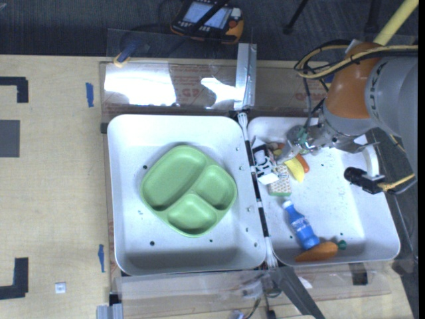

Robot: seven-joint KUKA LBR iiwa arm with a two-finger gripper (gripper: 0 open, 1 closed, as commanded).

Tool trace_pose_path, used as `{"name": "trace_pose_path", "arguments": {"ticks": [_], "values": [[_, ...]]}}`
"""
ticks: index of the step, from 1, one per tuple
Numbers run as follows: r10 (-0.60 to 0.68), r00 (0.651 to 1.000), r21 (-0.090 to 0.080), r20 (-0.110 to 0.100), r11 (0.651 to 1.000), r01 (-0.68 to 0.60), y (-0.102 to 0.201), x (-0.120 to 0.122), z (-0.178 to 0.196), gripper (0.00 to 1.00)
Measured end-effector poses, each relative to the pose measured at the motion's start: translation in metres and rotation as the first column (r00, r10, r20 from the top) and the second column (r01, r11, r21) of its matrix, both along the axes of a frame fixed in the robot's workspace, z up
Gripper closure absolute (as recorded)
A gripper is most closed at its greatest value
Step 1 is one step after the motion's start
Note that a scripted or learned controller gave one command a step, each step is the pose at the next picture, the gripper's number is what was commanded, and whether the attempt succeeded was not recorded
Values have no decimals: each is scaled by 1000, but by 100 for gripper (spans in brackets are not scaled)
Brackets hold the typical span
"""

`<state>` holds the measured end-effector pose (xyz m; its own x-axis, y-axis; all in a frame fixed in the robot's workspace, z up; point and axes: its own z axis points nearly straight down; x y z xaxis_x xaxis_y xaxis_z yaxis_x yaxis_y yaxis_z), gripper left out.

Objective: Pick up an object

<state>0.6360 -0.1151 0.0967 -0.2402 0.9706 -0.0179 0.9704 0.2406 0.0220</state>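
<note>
A: Where is the gripper (300,140) working?

B: It is hovering low by the right bin's (372,241) back-left corner, above a yellow toy (296,167) and a mesh-wrapped piece (280,185).

A: Holding anything?

B: I cannot tell; nothing is showing in its grasp. It is probably reaching.

A: Next?

B: Settling squarely over one piece. The blue bottle (301,227) and carrot (320,250) are lying near the front edge.
</note>
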Motion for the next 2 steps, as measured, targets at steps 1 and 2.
{"name": "trace_pose_path", "arguments": {"ticks": [1,2], "values": [[1,1000,9,-17,1000,-1,3,-3,8,100],[213,977,10,-22,977,-213,26,6,89,100]]}}
